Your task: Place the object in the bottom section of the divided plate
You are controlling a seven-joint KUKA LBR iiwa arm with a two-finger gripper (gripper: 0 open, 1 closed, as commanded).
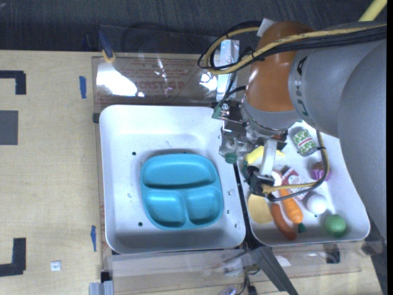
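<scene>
Camera view: I take the blue divided plate as my landmark; it lies in the left bin, with one long section at its upper side and two smaller sections at its lower side, all bare.
Bins: the right bin sits just beside the plate's bin, on its right, and holds a heap of small toy foods.
My tool: my gripper hangs right of the plate, over the seam between the two bins and the near edge of the heap; I cannot tell how it is set or whether it has anything.
Task's thing: nothing marks it out for certain; I judge it is one of the toys right of the plate, not yet carried across.
Yellow piece: closest to my tool, right of the plate's upper corner; it looks like light, hard, smooth plastic.
Orange carrot: right of the plate's lower corner, lying on a red piece.
Green ball: farthest right of the plate, near the bin's lower wall.
White egg: between carrot and ball.
Handling: I judge these toys light and stiff but slippery; round ones may roll out of a pinch.
Hold: I would take a long piece across its narrow middle.
Risk: neighbours touch, so a pinch may nudge or catch two.
</scene>
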